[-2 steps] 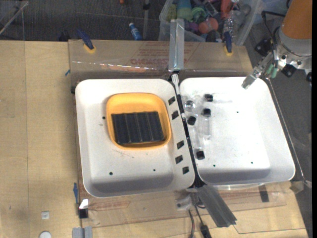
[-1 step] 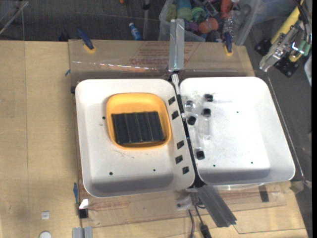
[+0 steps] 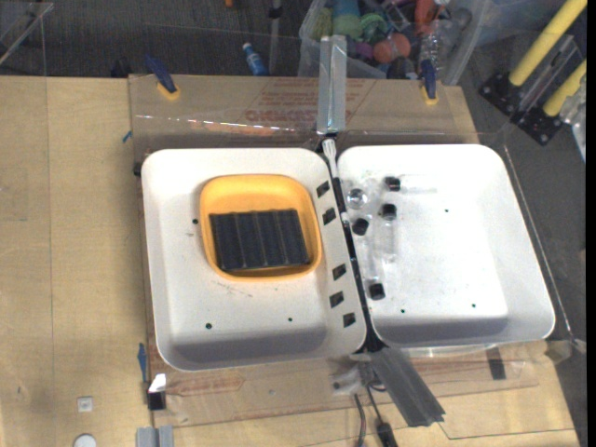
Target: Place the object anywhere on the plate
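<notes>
How the gripper stands cannot be told here, so places are given by the bins rather than by the end effector. The left bin (image 3: 168, 250) holds an orange plate (image 3: 256, 186) with rounded corners, set in the bin's far half and slightly toward the middle divider. A dark ribbed slab (image 3: 259, 238) lies flat on the plate, covering most of its floor, its ridges running front to back and its edges inside the plate's rim. The right bin (image 3: 466, 250) holds a loose cluster of clear pieces with black ends (image 3: 372, 217) along its left side, close to the divider; what they are is too faint to tell. A row of small black tabs (image 3: 337, 250) runs down the seam between the bins. Both bins sit on a wooden bench (image 3: 65, 250), and a clear box of colourful items (image 3: 391, 12) stands beyond them.
</notes>
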Action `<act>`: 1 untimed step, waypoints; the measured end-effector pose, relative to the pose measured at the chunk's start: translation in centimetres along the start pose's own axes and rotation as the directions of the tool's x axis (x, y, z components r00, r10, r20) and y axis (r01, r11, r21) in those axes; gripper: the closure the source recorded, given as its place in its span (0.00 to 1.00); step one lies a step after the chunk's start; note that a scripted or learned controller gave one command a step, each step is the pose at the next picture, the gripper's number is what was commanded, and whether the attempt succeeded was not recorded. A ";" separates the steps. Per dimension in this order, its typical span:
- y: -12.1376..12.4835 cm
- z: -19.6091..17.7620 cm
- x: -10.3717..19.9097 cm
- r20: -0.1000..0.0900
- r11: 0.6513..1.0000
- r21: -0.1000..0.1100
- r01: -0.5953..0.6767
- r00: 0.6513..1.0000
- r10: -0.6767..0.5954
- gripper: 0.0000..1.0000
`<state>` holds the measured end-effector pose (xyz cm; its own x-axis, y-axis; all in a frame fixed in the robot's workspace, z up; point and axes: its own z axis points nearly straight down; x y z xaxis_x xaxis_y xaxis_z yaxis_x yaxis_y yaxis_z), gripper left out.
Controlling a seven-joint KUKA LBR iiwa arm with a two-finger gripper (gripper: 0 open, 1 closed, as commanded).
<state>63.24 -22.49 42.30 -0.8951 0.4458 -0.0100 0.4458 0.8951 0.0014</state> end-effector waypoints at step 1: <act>0.0 0.0 0.0 -0.001 1.000 -0.001 0.000 1.000 0.000 0.00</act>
<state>63.25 -22.47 42.28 -0.8951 0.4458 -0.0094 0.4458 0.8952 0.0025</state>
